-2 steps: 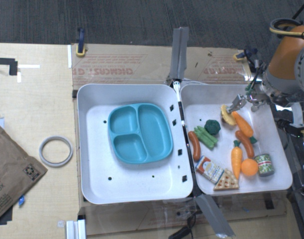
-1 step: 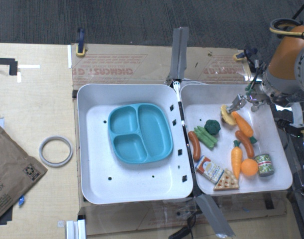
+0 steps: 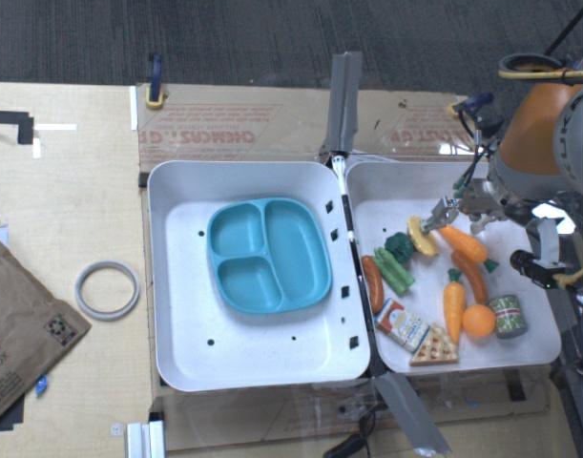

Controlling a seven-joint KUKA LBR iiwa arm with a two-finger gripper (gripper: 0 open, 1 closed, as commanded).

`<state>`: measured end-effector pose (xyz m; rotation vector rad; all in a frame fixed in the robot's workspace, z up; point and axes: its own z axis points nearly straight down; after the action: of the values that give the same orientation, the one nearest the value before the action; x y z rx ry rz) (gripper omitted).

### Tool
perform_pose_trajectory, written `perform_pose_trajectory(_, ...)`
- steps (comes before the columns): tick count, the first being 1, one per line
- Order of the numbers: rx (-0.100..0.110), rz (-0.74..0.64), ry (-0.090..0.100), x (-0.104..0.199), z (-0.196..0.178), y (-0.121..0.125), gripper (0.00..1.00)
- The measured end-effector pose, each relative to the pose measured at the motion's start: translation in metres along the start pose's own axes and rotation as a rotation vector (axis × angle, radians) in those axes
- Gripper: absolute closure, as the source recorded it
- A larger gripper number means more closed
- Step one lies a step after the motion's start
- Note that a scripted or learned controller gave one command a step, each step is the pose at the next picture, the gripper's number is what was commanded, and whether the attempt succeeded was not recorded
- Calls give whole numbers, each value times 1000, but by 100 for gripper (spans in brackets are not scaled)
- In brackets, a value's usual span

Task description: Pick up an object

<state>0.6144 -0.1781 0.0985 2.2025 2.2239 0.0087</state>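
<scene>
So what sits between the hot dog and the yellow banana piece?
In the camera view, the broccoli and green pods lie between the hot dog and banana piece.

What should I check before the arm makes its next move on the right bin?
1. Gripper over the right bin: ok, it sits at the upper part, near the toy food.
2. Object between the fingers: cannot tell; the yellow piece lies right at the tips, but a grasp is not clear.
3. Nearest targets separated: not ok; the yellow piece, the broccoli and an orange carrot crowd together.
4. Easier isolated pick available: ok, the small can stands at the edge of the pile.
5. Left bin ready for a drop: ok, the blue divided plate lies flat.
</scene>
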Motion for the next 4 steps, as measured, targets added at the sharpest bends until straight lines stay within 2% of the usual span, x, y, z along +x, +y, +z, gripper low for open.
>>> perform_pose_trajectory(1, 1, 1, 0, 0, -8, 0, 100)
perform_pose_trajectory(2, 1, 1, 0, 0, -8, 0, 0)
perform_pose_trajectory(3, -3, -8, -2, 10, -1, -8, 0)
perform_pose_trajectory(4, 0, -7, -1, 9, -9, -8, 100)
